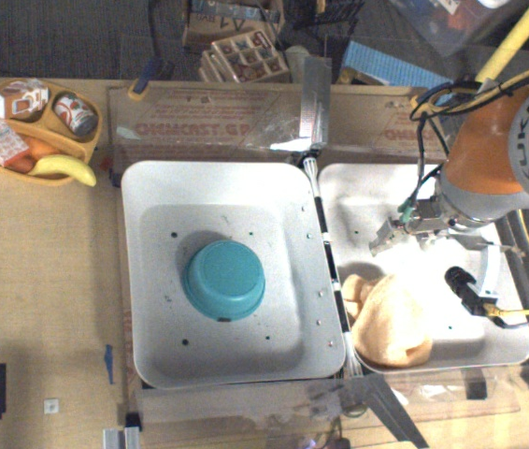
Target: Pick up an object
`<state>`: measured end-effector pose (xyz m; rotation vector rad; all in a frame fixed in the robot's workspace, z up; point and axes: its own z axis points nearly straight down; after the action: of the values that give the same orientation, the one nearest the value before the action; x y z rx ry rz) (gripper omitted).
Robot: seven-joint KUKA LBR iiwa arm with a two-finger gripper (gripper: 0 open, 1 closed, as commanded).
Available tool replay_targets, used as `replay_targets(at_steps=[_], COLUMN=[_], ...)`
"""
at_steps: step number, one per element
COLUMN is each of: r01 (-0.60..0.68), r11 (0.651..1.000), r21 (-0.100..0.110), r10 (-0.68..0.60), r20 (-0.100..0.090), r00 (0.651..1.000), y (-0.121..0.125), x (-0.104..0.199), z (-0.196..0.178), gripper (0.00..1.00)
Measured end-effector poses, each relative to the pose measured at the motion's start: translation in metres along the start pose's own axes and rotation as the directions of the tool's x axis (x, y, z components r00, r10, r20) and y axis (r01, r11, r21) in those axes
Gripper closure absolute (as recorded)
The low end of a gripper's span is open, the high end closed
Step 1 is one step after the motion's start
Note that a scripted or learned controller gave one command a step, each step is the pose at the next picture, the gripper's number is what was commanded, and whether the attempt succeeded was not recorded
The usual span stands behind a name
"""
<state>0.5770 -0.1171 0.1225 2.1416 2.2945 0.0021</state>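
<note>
A teal bowl [225,280] lies upside down in the middle of the left bin [152,195]. A tan soft lump, like a plush toy or cloth [388,321], lies at the near left corner of the right bin [358,190]. My gripper [383,237] hangs over the middle of the right bin, pointing left, above and a little beyond the tan lump. Nothing shows between its fingers.
A yellow tray [21,168] with a banana and food packets sits on the bench at the far left. A cardboard wall [218,124] runs behind both bins. Clutter and cables lie beyond it.
</note>
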Motion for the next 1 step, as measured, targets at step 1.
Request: replay_targets(at_steps=[1], r01=[-0.131], r11=[0.991], r21=[0.0], r10=[0.131], r20=[0.001], r00=[0.991], y=[0.016], x=[-0.063], z=[-0.0465], gripper=[0.0])
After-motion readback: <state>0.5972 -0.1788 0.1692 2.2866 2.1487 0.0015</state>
